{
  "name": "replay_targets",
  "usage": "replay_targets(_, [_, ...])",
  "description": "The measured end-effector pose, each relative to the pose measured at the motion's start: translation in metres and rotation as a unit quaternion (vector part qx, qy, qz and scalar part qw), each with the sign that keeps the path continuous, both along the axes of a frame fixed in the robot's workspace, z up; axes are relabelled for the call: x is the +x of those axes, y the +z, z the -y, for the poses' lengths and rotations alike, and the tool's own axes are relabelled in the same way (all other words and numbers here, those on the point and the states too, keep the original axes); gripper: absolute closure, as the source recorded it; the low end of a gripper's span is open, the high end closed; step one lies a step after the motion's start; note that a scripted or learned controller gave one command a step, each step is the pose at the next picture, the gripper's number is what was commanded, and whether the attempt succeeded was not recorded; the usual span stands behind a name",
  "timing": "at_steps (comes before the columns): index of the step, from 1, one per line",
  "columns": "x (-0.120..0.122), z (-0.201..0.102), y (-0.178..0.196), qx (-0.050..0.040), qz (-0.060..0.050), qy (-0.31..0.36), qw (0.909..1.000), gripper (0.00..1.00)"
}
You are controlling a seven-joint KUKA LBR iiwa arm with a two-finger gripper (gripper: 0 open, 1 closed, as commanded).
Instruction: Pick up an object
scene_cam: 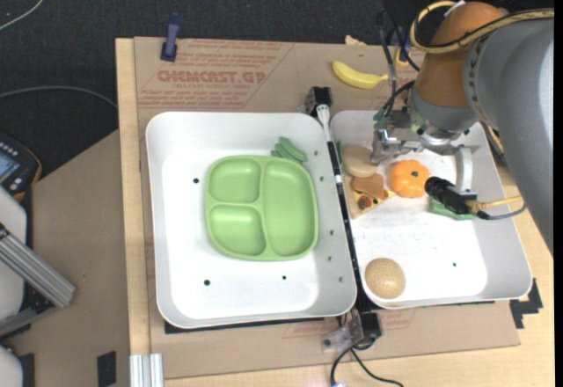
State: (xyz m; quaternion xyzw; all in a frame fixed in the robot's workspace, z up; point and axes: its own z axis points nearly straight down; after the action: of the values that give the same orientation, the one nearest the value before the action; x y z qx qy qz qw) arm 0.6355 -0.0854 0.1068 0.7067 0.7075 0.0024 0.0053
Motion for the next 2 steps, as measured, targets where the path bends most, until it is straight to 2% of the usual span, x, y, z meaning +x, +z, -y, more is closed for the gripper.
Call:
replay_targets(1, [-0.038, -0.081, 0.083, 0.0033, -0.003, 0.003, 1.0000, 1.00])
replay_targets(2, [-0.050, -0.023, 0.078, 0.0023, -0.007, -0.003, 1.0000, 1.00])
